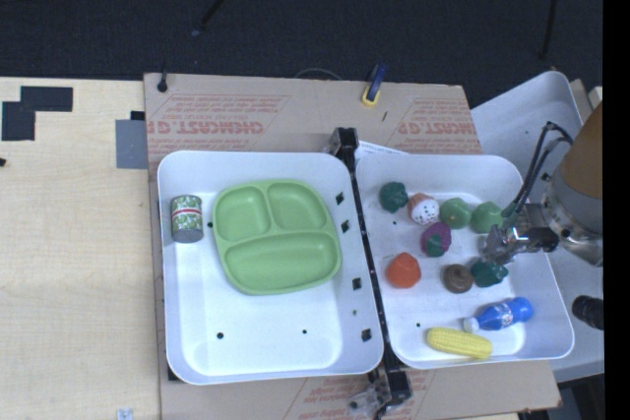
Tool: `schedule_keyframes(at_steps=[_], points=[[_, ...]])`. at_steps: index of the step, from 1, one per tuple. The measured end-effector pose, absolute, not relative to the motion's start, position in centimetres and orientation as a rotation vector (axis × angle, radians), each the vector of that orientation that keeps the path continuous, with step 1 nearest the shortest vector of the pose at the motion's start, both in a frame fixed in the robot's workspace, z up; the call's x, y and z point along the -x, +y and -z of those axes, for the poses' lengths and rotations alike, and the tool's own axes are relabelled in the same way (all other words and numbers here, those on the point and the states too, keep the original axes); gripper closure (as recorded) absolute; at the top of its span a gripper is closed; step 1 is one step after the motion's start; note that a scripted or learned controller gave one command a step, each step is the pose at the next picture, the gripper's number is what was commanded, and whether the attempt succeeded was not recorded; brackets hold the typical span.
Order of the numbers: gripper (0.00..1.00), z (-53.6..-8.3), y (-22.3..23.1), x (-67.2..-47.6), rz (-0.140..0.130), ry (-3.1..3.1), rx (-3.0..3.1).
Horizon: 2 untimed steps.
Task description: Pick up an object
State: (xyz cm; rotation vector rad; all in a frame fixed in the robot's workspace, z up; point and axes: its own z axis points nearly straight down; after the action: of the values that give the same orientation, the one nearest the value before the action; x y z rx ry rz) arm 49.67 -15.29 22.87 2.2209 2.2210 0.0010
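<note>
My gripper [504,243] hangs low over the right side of the right bin [536,349], reaching in from the right. Just below it lies a dark teal object [487,273], and a green object [486,215] sits just above it. Nothing shows as held. Other toys in this bin are a brown round piece [458,278], a purple one [435,238], a red-orange one [402,270], a white ball with red spots [424,208], a second green one [455,211], a dark green one [394,196], a blue bottle [502,315] and a yellow corn cob [459,341].
The left bin [256,349] holds a green divided plate [278,236] and a small can [186,217] by its left wall. The wall between the bins [362,251] carries black clips. Cardboard lies under both bins, and a yellow-blue clip [372,86] sits at the back.
</note>
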Motion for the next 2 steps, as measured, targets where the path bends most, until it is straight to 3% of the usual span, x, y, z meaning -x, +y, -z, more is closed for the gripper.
schedule_keyframes(at_steps=[1,2], points=[[1.0,-23.6,-10.0,-50.0,-0.002,2.229,-2.218],[1.0,-24.0,-5.1,-51.8,-0.001,2.229,-2.218]])
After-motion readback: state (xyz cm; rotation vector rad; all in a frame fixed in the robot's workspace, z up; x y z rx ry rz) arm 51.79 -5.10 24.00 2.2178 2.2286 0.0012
